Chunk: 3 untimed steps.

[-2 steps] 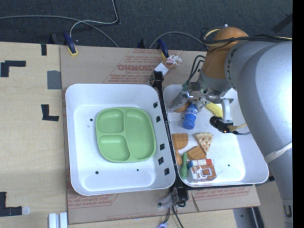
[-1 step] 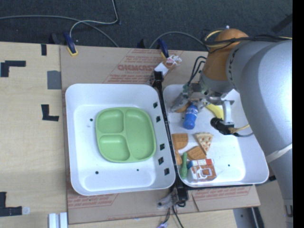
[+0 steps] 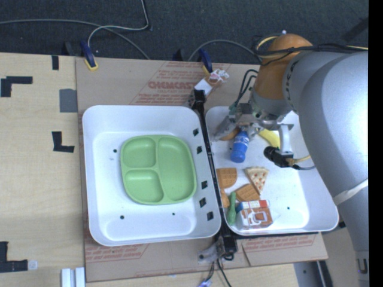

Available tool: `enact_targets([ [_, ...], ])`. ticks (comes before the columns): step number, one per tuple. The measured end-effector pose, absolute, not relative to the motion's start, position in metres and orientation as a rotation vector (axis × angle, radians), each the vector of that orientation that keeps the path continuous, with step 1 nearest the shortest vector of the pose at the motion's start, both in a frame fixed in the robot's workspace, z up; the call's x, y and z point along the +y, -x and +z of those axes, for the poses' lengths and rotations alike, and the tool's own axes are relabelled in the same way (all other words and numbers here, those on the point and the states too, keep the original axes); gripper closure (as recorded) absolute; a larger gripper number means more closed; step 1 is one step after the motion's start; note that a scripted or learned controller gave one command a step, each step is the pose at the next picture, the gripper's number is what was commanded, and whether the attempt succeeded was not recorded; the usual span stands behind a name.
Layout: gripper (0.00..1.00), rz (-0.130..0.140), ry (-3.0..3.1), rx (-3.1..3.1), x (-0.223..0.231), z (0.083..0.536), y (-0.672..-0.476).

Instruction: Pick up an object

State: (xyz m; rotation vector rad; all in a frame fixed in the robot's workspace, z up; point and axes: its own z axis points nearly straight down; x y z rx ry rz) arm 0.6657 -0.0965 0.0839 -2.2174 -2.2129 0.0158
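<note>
Clutter is the main hazard, by my judgement: the right bin point(image 3: 311, 217) holds its things packed close, so fingers coming down on one could nudge or pinch a neighbour instead. The blue bottle point(image 3: 239, 147) lies near the bin's upper left, with a yellow piece point(image 3: 270, 137) just beside it and an orange-brown item point(image 3: 224, 134) on its other side. Lower down sit a waffle-like square point(image 3: 227, 177), a pizza-slice toy point(image 3: 257, 176), a tan wedge point(image 3: 246, 193) and a red-and-white box point(image 3: 256, 213), several of them touching. A grasp aimed at the bottle could also roll it away, since it looks round and lies on its side.

Reaching in from the right, the arm bends its orange-banded wrist down over the bin's upper part, and the gripper point(image 3: 244, 122) hangs just above the bottle. Whether it is spread or closed I cannot tell, as the wrist hides it; nothing is seen held. In the left bin point(image 3: 96, 160) lies a green divided plate point(image 3: 158, 168), well apart from the arm.
</note>
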Motion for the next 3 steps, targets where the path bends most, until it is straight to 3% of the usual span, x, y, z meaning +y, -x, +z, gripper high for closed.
enact_targets([
  [1, 0.00, 0.002, 2.220, -2.223, -0.100, 0.085, -0.660],
  [2, 0.00, 0.006, 2.216, -2.218, -0.105, 0.085, -0.663],
  [3, 1.00, 0.007, 2.215, -2.217, -0.105, 0.096, -0.663],
])
